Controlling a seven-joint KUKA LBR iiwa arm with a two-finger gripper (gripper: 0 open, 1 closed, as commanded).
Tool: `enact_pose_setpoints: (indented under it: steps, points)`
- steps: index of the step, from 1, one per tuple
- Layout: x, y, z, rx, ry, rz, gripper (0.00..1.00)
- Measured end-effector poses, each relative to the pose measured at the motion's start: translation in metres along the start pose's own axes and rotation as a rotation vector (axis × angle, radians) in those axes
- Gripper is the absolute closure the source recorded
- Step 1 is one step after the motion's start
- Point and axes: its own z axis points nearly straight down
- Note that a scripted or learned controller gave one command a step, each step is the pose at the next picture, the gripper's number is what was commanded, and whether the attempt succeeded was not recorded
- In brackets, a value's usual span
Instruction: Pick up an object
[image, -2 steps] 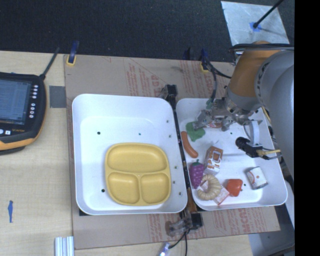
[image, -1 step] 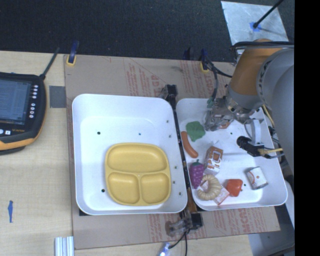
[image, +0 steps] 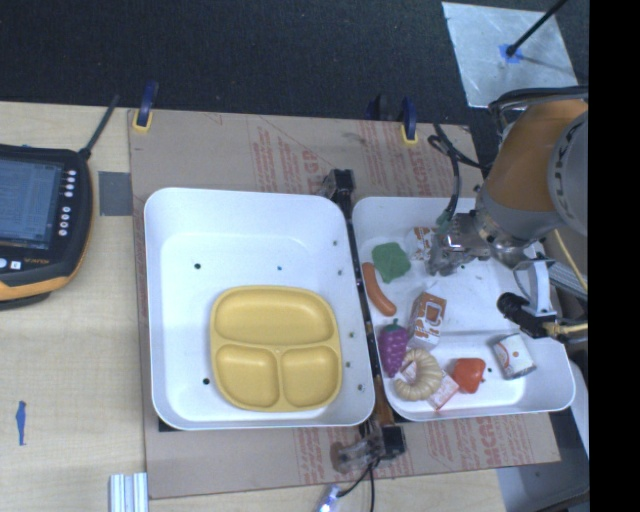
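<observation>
My gripper hangs over the back of the right bin, just right of a green block. Its fingers point down near a small red-and-white packet. An orange sausage lies by the bin's left wall. A brown-and-white carton sits in the middle. Purple grapes, a beige pretzel-like ring and a red piece lie along the front. A small white box rests at the front right.
The left bin holds a yellow divided plate. A teach pendant lies on the bench at far left. The arm's grey body and orange band fill the space above the right bin's back right corner.
</observation>
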Motion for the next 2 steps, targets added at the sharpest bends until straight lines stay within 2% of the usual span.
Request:
enact_pose_setpoints:
  steps: [1,2]
  points:
    - [0.000,0.000,0.000,0.000,0.000,0.000,0.00]
    - [-0.022,0.046,0.039,0.017,0.006,0.002,0.00]
